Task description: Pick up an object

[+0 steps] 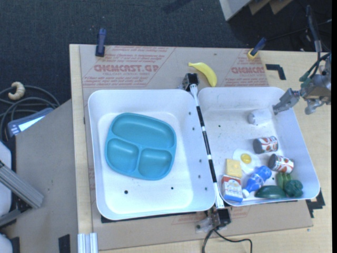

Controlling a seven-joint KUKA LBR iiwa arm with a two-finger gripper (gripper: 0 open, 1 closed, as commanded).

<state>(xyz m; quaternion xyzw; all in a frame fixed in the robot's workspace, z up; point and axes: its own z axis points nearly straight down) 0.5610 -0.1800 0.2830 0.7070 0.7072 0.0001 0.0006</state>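
My gripper [299, 102] hangs over the far right rim of the right bin [231, 101], open with nothing between its fingers. Just left of it and below lies a small grey-white cylinder [257, 117]. Nearer the front lie a dark can [265, 144], a red and white can [282, 164], a yellow disc [245, 158], a yellow block [234, 167], a red and white box [231, 188], a blue bottle [256, 179] and green vegetables [284, 188]. The gripper touches none of them.
The left bin [100, 107] holds a blue divided plate [140, 145]. A banana [204, 71] lies on the bench behind the bins. Blue clamps [100, 41] stand at the bench's far edge. Cables [21, 107] lie off the left side.
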